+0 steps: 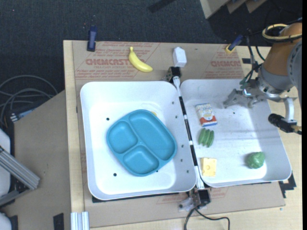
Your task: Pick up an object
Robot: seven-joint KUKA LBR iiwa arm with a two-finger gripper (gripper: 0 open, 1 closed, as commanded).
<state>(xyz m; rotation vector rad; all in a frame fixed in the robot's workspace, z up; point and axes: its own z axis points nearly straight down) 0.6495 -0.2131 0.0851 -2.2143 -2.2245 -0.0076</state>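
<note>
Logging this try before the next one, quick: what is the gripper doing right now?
Gripper: open, fingers spread, holding nothing, over the far end of the right bin.

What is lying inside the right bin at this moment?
The right bin holds a small red-and-white carton, a green pepper-like piece, a yellow cheese block and a green leafy lump. The gripper hangs over its far end, covering some floor there.
</note>
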